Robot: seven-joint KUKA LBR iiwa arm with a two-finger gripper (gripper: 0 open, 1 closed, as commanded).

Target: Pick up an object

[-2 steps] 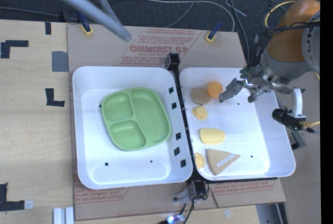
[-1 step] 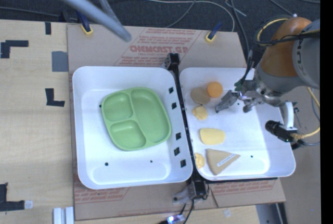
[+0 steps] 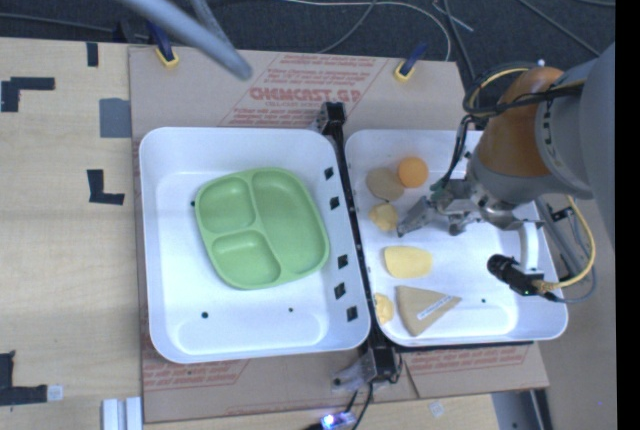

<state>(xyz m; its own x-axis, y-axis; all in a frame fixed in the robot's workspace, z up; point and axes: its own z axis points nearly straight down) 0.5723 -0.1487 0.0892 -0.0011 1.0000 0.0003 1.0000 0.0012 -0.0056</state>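
Dark carpet with loose black cables fills the top of the camera view, and below it you have a wooden bench (image 3: 60,218) topped with a printed cardboard sheet (image 3: 300,88) held by two blue-and-yellow clamps. On that sheet sit two shallow white bins side by side, joined along a black clip strip.

Look at the left bin (image 3: 165,318): it holds a green divided plate (image 3: 262,228) with three compartments, lying flat and slightly rotated, roughly in the middle of the bin.

Turn to the right bin (image 3: 530,318). Near its far-left corner you see an orange ball (image 3: 412,171) touching a tan rounded piece (image 3: 384,184). Just below them lies a small yellow lump (image 3: 385,216). Toward the middle is a pale yellow oval piece (image 3: 407,262), and nearer the front edge a tan wedge (image 3: 426,307) with a small yellow bit (image 3: 383,308) beside its left corner.

Your arm (image 3: 530,143), grey with its orange band, comes in from the right over this bin. The gripper (image 3: 412,221) is low over the bin floor, its fingers pointing left with a narrow gap between the tips, just beside the small yellow lump and just above the pale yellow oval piece. Nothing sits between the fingers; every item rests on the bin floor.
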